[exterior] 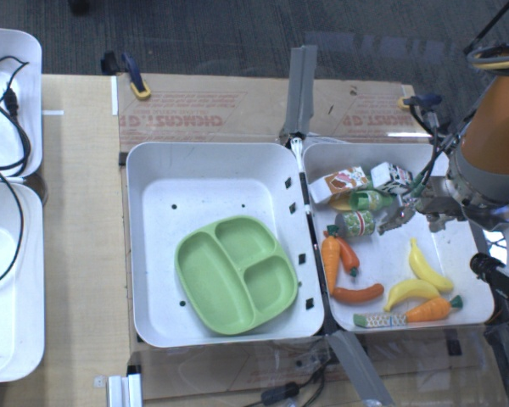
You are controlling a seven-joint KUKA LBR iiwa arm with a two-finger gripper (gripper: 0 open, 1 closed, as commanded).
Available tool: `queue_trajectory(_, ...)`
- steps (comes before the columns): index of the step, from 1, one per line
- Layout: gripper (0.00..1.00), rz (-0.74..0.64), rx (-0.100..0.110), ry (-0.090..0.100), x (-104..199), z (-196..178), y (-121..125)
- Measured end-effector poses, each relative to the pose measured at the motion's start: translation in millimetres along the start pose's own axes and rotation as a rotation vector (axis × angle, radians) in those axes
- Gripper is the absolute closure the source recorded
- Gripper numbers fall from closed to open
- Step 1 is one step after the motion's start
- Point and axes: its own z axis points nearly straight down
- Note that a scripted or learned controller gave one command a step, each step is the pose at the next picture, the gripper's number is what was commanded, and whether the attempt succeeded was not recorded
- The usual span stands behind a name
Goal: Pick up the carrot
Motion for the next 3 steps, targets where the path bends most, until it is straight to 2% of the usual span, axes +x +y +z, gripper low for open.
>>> queue_trajectory(1,0.0,-0.249,-0.001,0.001,-23,90,-21)
queue_trajectory(2,0.0,-0.43,-0.001,0.001,-8,140,-23)
queue_trajectory(3,0.0,-0.671,-0.004,-0.002,-14,156,28)
